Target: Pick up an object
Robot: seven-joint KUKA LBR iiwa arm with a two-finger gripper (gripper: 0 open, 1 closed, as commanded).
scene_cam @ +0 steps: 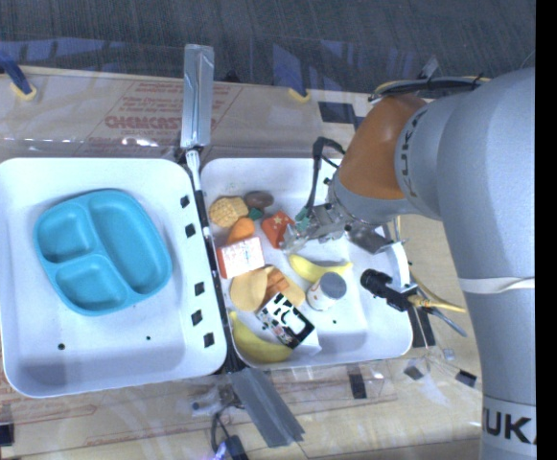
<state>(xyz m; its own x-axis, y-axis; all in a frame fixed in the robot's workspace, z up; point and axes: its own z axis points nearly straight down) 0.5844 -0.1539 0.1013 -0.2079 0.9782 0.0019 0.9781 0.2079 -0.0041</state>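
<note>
Pincer hangs low over the right bin; whether it is released or clenched cannot be told. Both white bins sit on a tabletop under clear sheeting, and the left bin holds a blue divided plate. Reaching in from the right, the grey arm bends down at its orange band. Just beside the pincer lie a red piece and a banana.

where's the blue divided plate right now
The blue divided plate lies in the left white bin, apart from the toy food piled in the right bin.
</note>
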